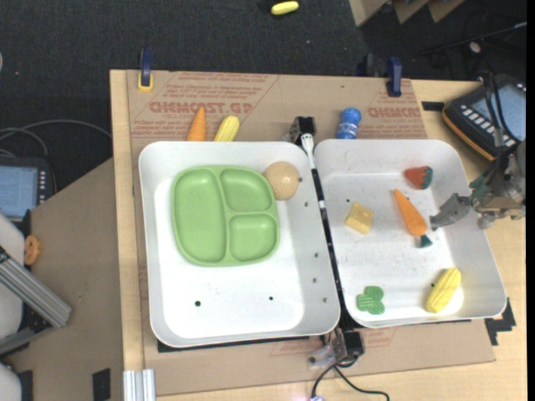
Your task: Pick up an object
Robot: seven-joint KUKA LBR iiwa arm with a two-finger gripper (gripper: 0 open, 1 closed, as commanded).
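the gripper is at the right edge of the right bin, just beside the carrot. i cannot tell how it stands, and nothing is seen in it.

arm: enters from right edge; only wrist end visible
gripper: low; fingers pointing left; finger state unclear; nothing seen held

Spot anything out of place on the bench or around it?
Yes. A carrot, a corn cob and a blue bottle lie on the cardboard behind the bins, and a yellow item sits on the dark floor beyond the bench.
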